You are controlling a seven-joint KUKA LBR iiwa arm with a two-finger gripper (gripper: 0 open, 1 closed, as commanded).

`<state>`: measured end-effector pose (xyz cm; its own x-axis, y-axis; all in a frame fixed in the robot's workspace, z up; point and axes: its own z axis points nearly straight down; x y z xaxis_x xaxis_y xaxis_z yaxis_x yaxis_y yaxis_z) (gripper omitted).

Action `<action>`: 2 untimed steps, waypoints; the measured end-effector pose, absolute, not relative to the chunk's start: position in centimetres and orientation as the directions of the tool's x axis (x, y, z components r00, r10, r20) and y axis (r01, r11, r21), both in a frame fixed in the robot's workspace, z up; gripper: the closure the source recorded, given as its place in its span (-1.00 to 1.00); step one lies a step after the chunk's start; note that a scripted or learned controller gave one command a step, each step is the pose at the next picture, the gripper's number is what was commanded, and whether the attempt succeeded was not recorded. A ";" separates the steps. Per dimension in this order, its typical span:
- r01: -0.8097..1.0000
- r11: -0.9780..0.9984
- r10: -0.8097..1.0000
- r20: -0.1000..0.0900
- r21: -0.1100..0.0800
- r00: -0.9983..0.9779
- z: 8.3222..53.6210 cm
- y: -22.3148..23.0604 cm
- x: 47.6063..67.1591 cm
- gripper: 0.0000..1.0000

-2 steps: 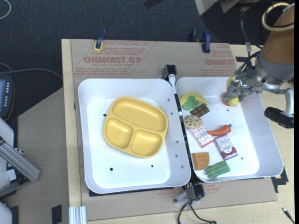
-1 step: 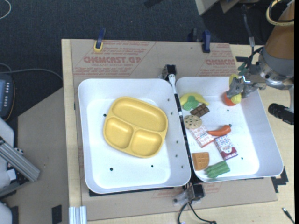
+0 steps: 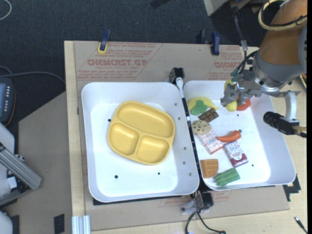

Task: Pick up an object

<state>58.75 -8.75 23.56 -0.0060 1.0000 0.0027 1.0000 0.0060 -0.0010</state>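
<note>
The gripper (image 3: 233,100) is positioned over the right bin (image 3: 273,155) near a yellow toy (image 3: 233,106); grip state cannot be told.

A yellow divided plate (image 3: 141,132) lies in the left bin (image 3: 95,145) on the worktop (image 3: 78,72), with two clamps (image 3: 103,42) at the worktop's far edge.

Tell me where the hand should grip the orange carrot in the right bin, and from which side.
Probably best across the carrot's thin middle, coming straight down. It lies flat, running left to right, so fingers should close front to back. The red-and-white packets sit close by its left end.
</note>
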 end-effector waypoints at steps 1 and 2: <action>1.000 0.005 1.000 0.002 -0.003 -0.005 22.9 -2.9 57.0 1.00; 1.000 0.005 1.000 0.002 -0.004 -0.005 21.7 2.2 55.9 1.00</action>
